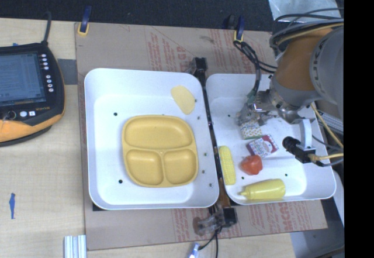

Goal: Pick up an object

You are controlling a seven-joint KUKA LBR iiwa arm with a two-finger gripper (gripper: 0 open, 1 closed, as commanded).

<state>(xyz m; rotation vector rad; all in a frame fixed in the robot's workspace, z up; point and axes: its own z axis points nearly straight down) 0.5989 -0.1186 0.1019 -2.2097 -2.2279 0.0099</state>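
- Two white bins are set side by side on the bench: the left bin (99,134) holds a yellow divided plate (159,150) and a pale yellow slice (183,99) near its upper right corner.
- Several small things are gathered in the right bin (225,90): a patterned packet (250,129), a red-and-white wrapper (261,146), a red tomato (252,164), a corn cob (227,164) along the left wall, and a yellow mustard bottle (264,190) lying on its side near the front wall.
- The gripper (252,112) is seen low over the right bin, just above the patterned packet and apparently touching it; how far the fingers are spread cannot be told, and nothing can be seen held between them.
- The patterned packet is judged the likely target: light, thin and soft, so it may crumple or slide on the smooth bin floor, and it is best pinched across its short sides.
- The tomato is judged rounder and more slippery, likely to roll away if squeezed off-centre.
- The mustard bottle is judged the stiffest and is best taken across its middle.
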